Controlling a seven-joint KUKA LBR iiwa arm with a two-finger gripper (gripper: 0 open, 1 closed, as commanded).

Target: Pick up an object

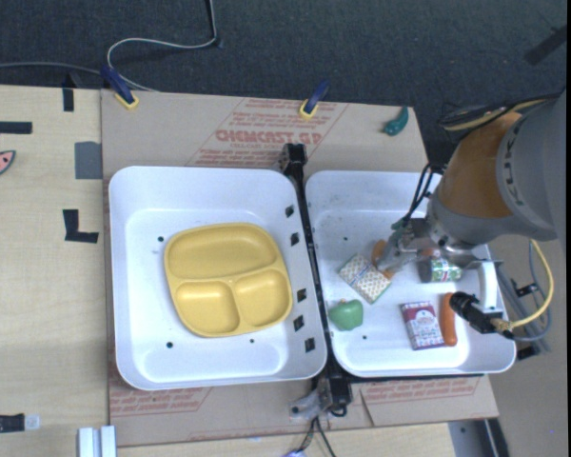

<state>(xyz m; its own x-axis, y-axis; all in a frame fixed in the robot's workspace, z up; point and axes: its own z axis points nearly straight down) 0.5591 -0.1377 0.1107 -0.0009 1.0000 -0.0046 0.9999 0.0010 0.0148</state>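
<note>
Dark carpet fills the top of your view, with a thin cable looping across it, and below it a pale wooden bench carries a sheet of brown cardboard printed in red lettering, pinned at its far edge by two yellow-and-blue clamps. You see two shallow white plastic bins with rounded corners lying side by side on that cardboard, touching along a black hinge strip. Your left bin holds a smooth yellow divided tray with three compartments, sitting near its middle. Your right bin holds the small items: a checkered square packet tilted like a diamond, a rounded green object just below it by the near-left corner, a flat red-and-white card box, and an orange cylinder touching the box's right side. The grey arm with its orange band reaches in from the right, and its gripper hangs low just beside the checkered packet's upper right edge; whether it is spread or closed you cannot tell from here.
</note>
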